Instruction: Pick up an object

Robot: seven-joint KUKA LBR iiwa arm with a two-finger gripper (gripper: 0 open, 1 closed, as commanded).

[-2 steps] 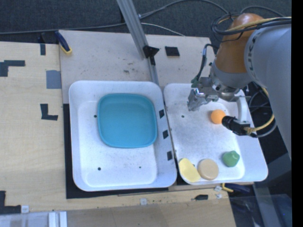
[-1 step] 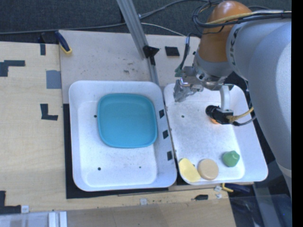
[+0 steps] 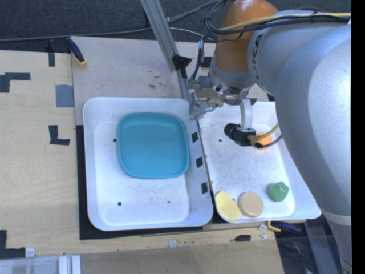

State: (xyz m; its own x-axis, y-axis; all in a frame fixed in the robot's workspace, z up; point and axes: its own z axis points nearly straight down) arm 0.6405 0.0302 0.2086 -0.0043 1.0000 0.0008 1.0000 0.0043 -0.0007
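Poised with the gripper (image 3: 199,103) at upper centre by the right bin's (image 3: 239,164) top-left corner (open or closed: cannot tell), well apart from the yellow piece (image 3: 227,205), tan disc (image 3: 250,204) and green piece (image 3: 278,191) huddled lower right, probably not yet lined up on any.

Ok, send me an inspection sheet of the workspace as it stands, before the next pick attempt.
Surface: left bin and right bin, both white, side by side on the bench.
Job's things: blue plate lying flat in the left bin; yellow piece, tan round piece and green piece along the right bin's near edge.
Clutter: nothing seen.
Grippers: gripper at the far end of the divide between the bins, with no object seen in it.
Cables: black cables loop around the orange band.
Surroundings: black tape marks on the bench; grey bar slanting in from the far side; blue-and-yellow tool at the far left.
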